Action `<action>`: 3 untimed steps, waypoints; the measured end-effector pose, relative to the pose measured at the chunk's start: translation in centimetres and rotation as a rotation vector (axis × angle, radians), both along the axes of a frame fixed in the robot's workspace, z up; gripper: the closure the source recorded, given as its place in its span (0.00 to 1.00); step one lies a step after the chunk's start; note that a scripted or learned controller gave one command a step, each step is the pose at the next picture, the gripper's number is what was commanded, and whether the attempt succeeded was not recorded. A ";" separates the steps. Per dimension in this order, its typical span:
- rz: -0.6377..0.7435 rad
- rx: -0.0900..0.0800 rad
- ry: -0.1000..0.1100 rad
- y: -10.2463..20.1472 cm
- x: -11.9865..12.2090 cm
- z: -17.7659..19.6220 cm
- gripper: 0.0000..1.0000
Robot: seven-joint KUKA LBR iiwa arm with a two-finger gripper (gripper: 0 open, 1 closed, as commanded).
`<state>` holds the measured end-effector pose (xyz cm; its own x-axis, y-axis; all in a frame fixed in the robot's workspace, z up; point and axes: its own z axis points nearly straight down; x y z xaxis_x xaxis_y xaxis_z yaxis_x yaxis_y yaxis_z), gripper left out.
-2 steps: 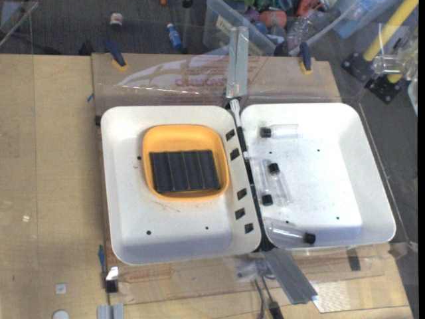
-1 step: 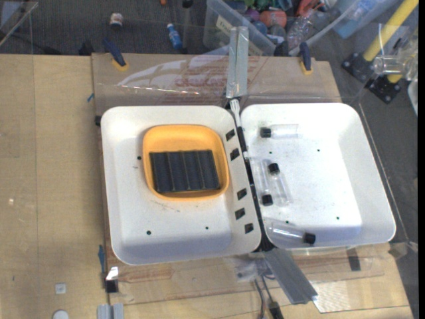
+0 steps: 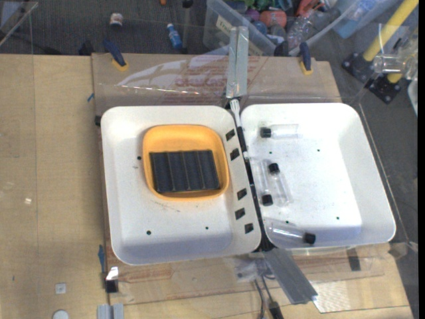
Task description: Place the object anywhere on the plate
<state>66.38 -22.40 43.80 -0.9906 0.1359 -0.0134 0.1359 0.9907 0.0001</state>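
Observation:
An orange plate with rounded corners lies in the left white bin, slightly towards the back. A black ridged rectangular object rests flat on the plate and covers most of its middle and front. In the right white bin lie small clear tubes with black caps: one near the back, one along the left side, and one at the front.
A metal post stands behind the seam between the two bins. Black clips line that seam. Behind the bench sits a clear tub of colourful toys. The wooden bench top stretches out to the left.

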 end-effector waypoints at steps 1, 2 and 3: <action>0.000 0.000 0.000 0.0 0.0 0.0 1.00; 0.416 -0.004 0.004 0.2 -0.2 0.1 1.00; 0.349 -0.001 0.006 0.0 0.3 -1.4 1.00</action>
